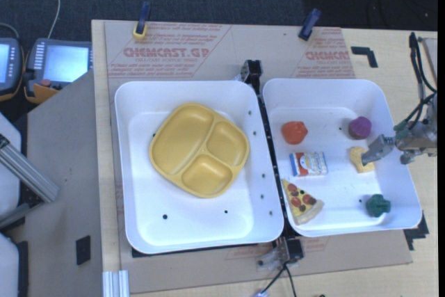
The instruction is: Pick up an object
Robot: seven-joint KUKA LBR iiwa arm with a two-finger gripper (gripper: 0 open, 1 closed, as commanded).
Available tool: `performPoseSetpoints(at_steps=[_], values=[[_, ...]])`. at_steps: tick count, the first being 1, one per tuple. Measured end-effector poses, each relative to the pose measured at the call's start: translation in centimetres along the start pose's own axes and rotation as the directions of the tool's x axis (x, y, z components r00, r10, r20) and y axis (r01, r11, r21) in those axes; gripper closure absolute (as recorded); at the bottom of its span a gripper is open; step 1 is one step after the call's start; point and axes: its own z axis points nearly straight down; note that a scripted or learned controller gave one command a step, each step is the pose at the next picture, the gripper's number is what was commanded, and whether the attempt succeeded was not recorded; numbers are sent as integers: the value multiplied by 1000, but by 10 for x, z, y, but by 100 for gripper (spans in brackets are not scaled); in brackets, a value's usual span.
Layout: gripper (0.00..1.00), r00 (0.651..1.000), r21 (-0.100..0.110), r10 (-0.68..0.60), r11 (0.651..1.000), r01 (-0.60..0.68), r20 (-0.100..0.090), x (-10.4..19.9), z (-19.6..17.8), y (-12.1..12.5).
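My gripper reaches in over the right edge of the right bin. It sits just right of and slightly above a small yellow piece, close to touching it. A purple ball lies just behind that piece. Elsewhere in the same bin lie a red tomato-like toy, a small red, white and blue carton, a toy pizza slice and a dark green piece.
The left bin holds a yellow divided plate. A black clip joins the bins at the back. Cables hang by the arm at the right. Monitors stand off the bench to the left.
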Motion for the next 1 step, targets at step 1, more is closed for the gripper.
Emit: performPoseSetpoints(at_steps=[1], values=[[0,1000,-10,-3,1000,3,3,0,-5,2]])
